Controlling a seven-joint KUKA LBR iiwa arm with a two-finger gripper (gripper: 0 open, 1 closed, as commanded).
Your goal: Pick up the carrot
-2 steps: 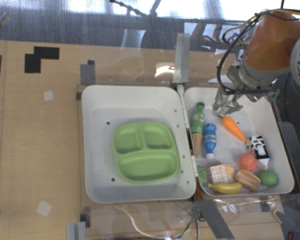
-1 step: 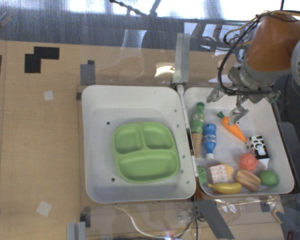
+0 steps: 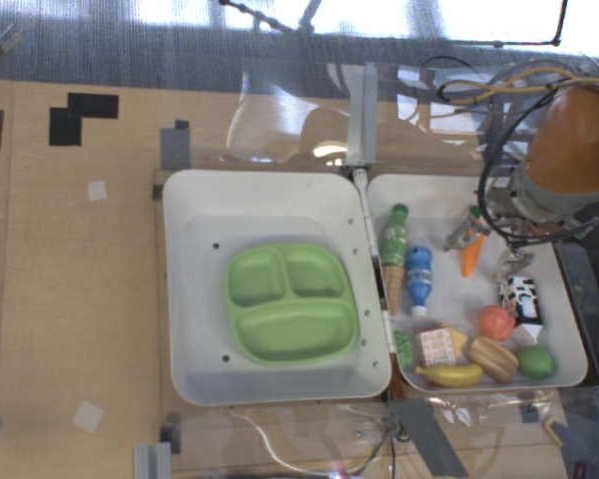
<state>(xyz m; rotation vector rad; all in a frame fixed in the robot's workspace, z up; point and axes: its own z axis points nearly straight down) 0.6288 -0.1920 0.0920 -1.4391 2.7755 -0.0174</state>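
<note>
Item: small orange plastic carrot [image 3: 471, 254], right bin's far edge, long axis steeply upright, tip nearward; touching my end effector [image 3: 489, 239], grip state unreadable.

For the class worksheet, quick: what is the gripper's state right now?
Gripper: cannot be told; it sits over the right bin, by the carrot.

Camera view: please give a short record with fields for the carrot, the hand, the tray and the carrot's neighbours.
carrot: small orange toy carrot, right bin, upper part
hand: grey two-finger hand right over the carrot; grip not clear
tray: green plastic tray with three compartments, left bin
neighbours: blue plastic bottle left of the carrot; black-and-white cow-print carton below right
</note>
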